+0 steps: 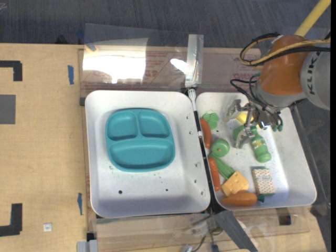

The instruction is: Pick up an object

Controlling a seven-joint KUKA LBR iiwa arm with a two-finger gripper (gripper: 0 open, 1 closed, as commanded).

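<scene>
Tan cardboard covers the bench, where two glossy white bins sit side by side. At nine o'clock, the left bin holds a smooth teal divided plate. At three o'clock, the right bin holds plastic toy food: an orange carrot, a yellow cheese wedge and a green bottle. The metal gripper hovers over this clutter; whether it is spread or pinching cannot be told.

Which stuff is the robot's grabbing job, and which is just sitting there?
Job things:
gripper
toy food in the right bin: cheese wedge, green bottle, carrot

Just sitting:
left bin
teal divided plate
</scene>
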